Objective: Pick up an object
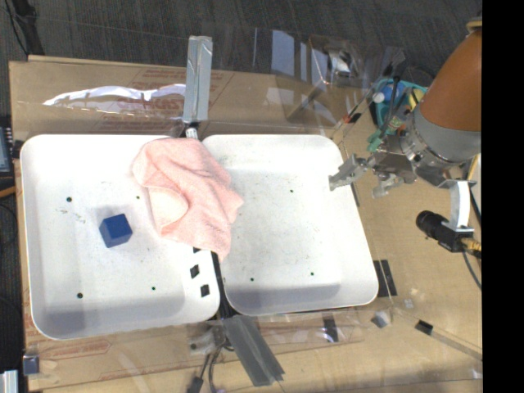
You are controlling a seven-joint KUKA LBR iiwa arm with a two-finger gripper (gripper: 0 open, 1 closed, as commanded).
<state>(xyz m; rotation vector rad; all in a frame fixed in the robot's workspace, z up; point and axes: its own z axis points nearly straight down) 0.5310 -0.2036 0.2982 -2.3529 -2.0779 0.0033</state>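
A crumpled pink cloth (188, 193) lies over the right part of the left bin (49, 301), and its edge drapes onto the divider between the bins. To its left, a small blue cube (115, 229) sits on the left bin's floor. My gripper (359, 183) hangs at the right rim of the right bin (286, 293), far from both objects. Its grey fingers (342, 176) are spread open and hold nothing.
The bins stand side by side on a cardboard-covered bench. A grey metal post (196, 80) rises behind the divider. Tape strips and small black pieces lie on the bench in front of the bins and to their right. The right bin's floor is bare white.
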